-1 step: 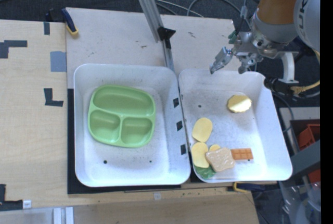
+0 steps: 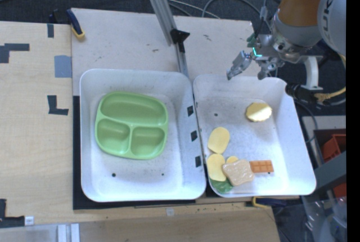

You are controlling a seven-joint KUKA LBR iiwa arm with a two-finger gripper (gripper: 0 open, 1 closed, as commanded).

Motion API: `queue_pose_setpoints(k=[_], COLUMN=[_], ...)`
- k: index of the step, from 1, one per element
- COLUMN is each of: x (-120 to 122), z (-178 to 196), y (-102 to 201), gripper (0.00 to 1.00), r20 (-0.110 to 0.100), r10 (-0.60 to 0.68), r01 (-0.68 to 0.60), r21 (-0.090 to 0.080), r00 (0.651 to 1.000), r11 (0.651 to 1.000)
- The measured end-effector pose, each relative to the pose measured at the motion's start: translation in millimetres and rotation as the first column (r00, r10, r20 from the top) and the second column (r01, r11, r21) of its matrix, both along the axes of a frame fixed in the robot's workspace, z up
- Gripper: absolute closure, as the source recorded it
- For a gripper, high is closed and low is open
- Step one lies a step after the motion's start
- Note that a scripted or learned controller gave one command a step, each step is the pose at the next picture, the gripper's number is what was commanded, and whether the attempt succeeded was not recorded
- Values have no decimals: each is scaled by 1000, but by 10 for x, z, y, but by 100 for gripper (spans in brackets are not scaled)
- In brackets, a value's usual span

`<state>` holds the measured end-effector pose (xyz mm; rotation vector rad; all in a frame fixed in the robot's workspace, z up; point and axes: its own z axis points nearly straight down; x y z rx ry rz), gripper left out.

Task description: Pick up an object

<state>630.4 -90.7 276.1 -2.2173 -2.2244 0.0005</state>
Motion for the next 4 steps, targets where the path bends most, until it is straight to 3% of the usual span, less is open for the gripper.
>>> queue_pose_setpoints(k=[2, 3, 4], x=[128, 66, 79], z=[-977, -1432, -1301], y=[14, -4, 6], gripper=[0, 0, 100], r20=[-6, -5, -1], r10=[0, -1, 1], r01=[0, 1, -1], r21=[-1, -2, -1], r00=[1000, 1000, 1000], r11=[1000, 1000, 1000])
